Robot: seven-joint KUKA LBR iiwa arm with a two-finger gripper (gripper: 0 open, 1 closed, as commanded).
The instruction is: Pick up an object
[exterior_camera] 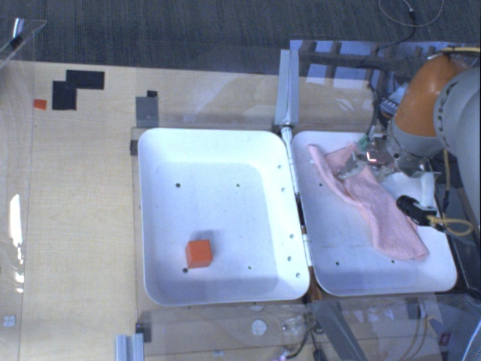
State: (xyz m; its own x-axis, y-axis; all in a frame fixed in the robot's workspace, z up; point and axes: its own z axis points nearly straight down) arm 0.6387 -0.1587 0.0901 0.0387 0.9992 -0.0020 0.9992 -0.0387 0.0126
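**Claw over pink cloth, right bin**

Pink cloth (368, 205) spread in the right bin (331, 273), directly beneath and touching the claw (366, 156) at its upper part. Long axis diagonal, from upper left near the bin's back corner down to lower right. Claw's grip state: cannot tell. Orange block (199, 253) alone in the left bin (225, 153), well apart. 2 bins side by side on the worktop (75, 224).

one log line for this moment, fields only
arm: over right bin | gripper: at pink cloth | orange block: left bin, untouched
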